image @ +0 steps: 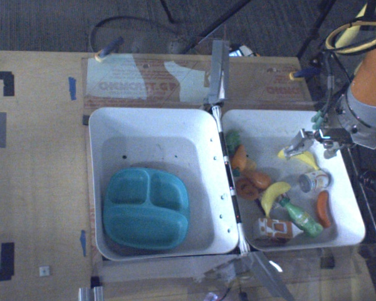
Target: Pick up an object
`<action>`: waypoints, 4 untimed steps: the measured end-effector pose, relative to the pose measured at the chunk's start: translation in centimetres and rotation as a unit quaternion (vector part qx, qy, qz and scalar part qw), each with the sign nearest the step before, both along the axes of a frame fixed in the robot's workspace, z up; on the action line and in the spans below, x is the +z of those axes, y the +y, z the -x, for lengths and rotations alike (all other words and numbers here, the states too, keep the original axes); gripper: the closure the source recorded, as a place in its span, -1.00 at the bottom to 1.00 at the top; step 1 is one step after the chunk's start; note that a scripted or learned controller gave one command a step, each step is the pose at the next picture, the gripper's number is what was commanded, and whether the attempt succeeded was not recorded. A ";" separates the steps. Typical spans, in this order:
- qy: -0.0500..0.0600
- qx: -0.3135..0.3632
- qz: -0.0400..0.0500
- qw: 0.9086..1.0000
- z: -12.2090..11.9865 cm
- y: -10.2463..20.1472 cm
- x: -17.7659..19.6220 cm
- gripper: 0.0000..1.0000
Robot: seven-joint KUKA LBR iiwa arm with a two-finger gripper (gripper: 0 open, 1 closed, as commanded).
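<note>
The right bin [354,227] holds several toy foods. Among them are a yellow banana [273,195], a green bottle [302,217], a red sausage [324,209], a silver can [313,180], an orange carrot [239,158] and a small printed carton [276,228]. My gripper [313,145] hangs over the bin's upper right part, open, with nothing between its fingers. Directly under it lies a yellow piece [308,160], partly hidden by the left finger [296,147].
The left bin [150,130] holds a teal divided plate [146,207] at its front. A green item [232,138] and a brown-orange piece [253,182] lie along the right bin's left wall. Cables and the arm [366,99] crowd the right side.
</note>
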State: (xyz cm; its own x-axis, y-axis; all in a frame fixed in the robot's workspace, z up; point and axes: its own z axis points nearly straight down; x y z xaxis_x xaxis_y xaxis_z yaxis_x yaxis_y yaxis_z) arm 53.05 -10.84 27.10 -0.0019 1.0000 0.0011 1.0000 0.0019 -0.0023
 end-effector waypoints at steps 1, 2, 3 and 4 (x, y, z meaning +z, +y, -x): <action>-0.002 0.019 0.000 1.000 0.8 -1.5 -16.5 -1.00; -0.003 0.017 0.001 1.000 0.7 -1.6 -15.4 1.00; -0.002 -0.006 0.001 1.000 2.7 -5.2 -6.8 1.00; -0.002 -0.006 0.001 1.000 2.7 -5.2 -6.8 -1.00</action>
